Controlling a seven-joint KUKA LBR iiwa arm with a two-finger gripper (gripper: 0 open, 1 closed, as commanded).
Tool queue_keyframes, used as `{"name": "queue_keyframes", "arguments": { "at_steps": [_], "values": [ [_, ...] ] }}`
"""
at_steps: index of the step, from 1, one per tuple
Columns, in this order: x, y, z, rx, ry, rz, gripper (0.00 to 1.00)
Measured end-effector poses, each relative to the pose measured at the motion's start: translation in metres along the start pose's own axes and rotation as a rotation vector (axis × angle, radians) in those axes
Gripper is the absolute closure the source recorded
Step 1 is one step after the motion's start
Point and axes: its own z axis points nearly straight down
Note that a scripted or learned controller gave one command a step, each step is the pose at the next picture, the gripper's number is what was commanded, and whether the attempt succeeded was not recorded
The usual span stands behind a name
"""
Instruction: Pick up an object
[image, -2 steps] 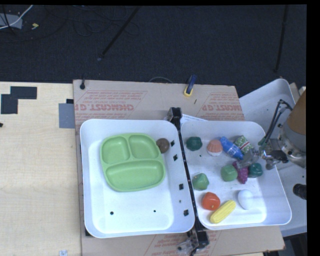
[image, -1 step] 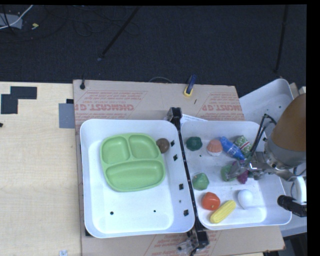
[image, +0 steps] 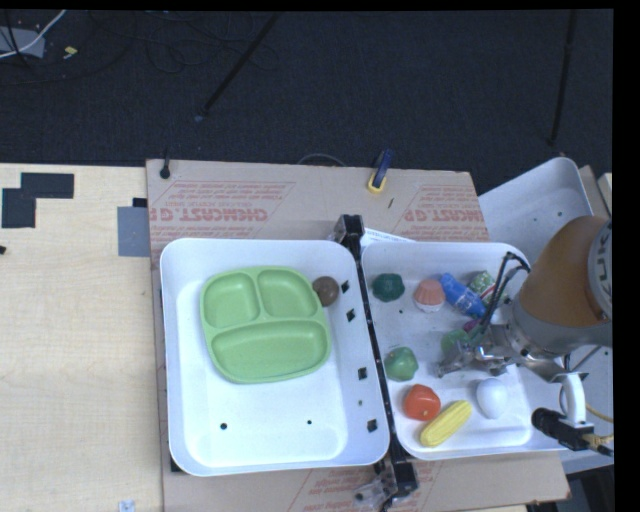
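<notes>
Even overhead light fills the bench; both white bins (image: 262, 440) glow bright, nearly washed out, with only soft, short shadows under the objects. The floor beyond sits dark. The whole view is slightly soft, and the arm (image: 560, 285) looks blurred.

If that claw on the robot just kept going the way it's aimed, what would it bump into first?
The gripper is aimed leftward and down into the right bin. Going straight on, it would probably meet the green round toy first, though depth is hard to judge from above.
</notes>
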Motion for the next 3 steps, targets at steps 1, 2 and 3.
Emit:
{"name": "queue_keyframes", "arguments": {
  "at_steps": [1,2,3],
  "values": [
    [0.0,0.0,0.004,-0.004,-0.001,0.005,0.0],
    [-0.001,-0.001,-0.007,-0.004,0.0,0.011,1.0],
    [-0.005,0.002,-0.069,-0.009,-0.003,0.001,1.0]
  ]
}}
